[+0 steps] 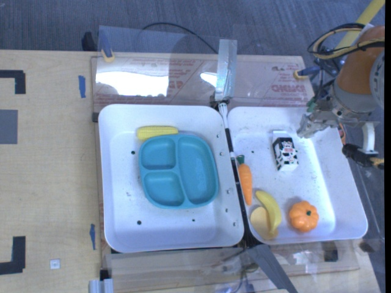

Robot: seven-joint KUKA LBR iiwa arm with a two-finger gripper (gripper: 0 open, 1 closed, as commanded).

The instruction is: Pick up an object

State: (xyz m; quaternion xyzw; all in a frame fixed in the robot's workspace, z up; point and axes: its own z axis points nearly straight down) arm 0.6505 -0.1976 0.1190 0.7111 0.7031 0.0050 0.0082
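plywood bench top is spreading pale and tan under everything, carrying black corner marks and short strips of blue tape along its left part, while grey-blue carpeted floor is showing beyond its far edge. two shallow white plastic bins are sitting side by side on it, touching along a dark centre seam, with a clear plastic sheet lying behind them and a thin black cable looping over that sheet. the left white bin is holding a blue three-compartment plastic tray, and a yellow toy corn cob is lying just beyond the tray's far edge. the right white bin is holding a small black-and-white cow-patterned carton near its middle, an orange toy carrot along its left wall, a yellow toy banana near the front and a small orange toy pumpkin just right of the banana. the grey arm with its orange band is reaching in from the upper right, trailing yellow and blue cables, and its two-finger gripper is hanging over the far right corner of the right bin, apart from the carton. nothing is sitting at its tip, and whether it is parted or closed cannot be told from this angle.
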